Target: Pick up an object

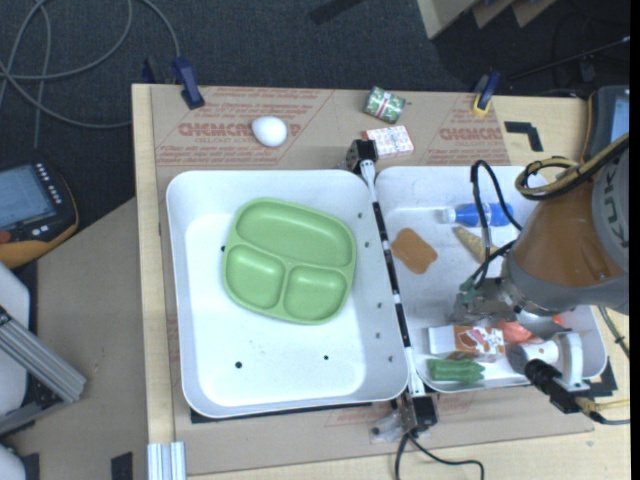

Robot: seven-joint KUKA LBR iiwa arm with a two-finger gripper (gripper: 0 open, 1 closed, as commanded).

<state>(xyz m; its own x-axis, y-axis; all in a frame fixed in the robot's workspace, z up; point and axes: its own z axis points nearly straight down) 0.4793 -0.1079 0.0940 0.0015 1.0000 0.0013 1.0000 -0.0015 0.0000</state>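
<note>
**Gripper low over the right bin's clutter; no grasp confirmed**

We find the gripper point(474, 306) low inside the right bin point(432, 183), with the wrist above it hiding its working end. We cannot tell whether it is spread or closed, and we see nothing held in it.

The likeliest target is the printed packet point(468, 340), which lies flat on the bin floor just below the gripper. A green item point(455, 370) sits beyond the packet, near the bin's front wall. A brown flat piece point(413, 250) lies near the gripper on its left bin side, and a blue-and-white bottle point(468, 214) rests further off, towards the back wall.

In our judgement the arm is set here because the pickable things are crowded together. A flat packet gives little edge to grip, so a miss is plausible.

The green divided plate point(290, 260) lies well apart in the left bin point(200, 368).
</note>
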